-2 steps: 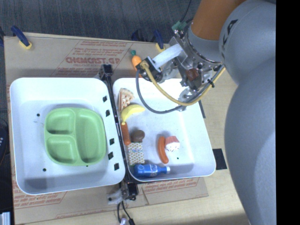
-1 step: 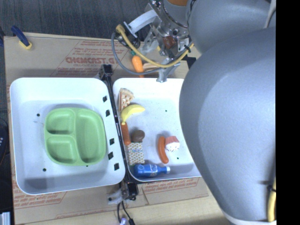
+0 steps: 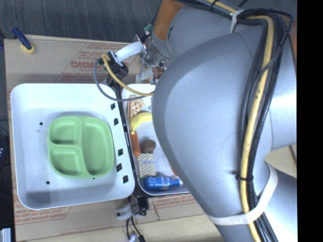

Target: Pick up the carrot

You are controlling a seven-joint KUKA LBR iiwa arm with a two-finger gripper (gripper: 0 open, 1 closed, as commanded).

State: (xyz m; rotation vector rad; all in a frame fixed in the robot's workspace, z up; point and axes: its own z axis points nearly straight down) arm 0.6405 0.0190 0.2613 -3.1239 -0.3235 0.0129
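The carrot (image 3: 134,142) is a thin orange stick lying along the left wall of the right bin (image 3: 129,135), between a yellow item and a checkered packet. The gripper (image 3: 147,70) hangs over the far end of the right bin, well beyond the carrot, with white cable fittings around it. The big grey arm (image 3: 217,120) covers most of the right bin, so the gripper's tip is hard to make out. I see nothing held in it.
The left bin (image 3: 25,115) holds a green divided plate (image 3: 81,146). Beside the carrot lie a yellow item (image 3: 141,120), a brown round thing (image 3: 148,146), a checkered packet (image 3: 145,164) and a blue bottle (image 3: 160,183). Loose cables (image 3: 113,82) loop over the divider.
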